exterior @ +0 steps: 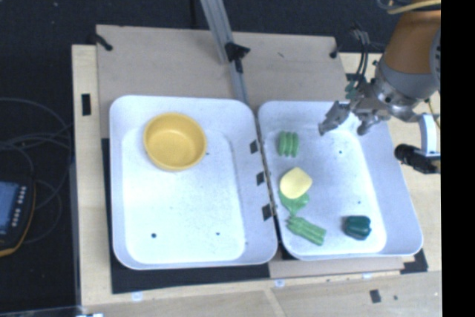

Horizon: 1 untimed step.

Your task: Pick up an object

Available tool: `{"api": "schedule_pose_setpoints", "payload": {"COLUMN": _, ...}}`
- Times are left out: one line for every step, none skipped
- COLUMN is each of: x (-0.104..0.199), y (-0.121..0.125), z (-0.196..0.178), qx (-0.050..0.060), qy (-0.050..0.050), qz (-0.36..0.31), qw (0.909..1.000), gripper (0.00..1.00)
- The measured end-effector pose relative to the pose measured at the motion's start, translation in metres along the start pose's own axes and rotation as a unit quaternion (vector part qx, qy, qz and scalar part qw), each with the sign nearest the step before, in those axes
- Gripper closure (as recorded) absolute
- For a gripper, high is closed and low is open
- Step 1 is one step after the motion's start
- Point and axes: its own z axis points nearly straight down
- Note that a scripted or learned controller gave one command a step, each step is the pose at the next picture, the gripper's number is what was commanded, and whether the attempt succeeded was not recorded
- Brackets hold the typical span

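Note:
The right bin holds a small green ribbed piece near its left wall, a yellow and green pepper-like object below it, a green pod-shaped piece at the front, and a dark green object at the front right. My gripper hangs above the bin's far right part, fingers spread open with nothing between them. It stands well to the right of the ribbed piece and far behind the dark green object.
The left bin holds a yellow bowl near its back left. A grey metal pole slants up from between the bins. The orange-banded arm comes in from the upper right.

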Motion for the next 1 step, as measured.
{"api": "schedule_pose_setpoints", "payload": {"x": -0.0047, "y": 0.0003, "z": 0.0427, "qx": 0.000, "qy": 0.000, "qz": 0.000, "qw": 1.0000, "gripper": 0.00}}
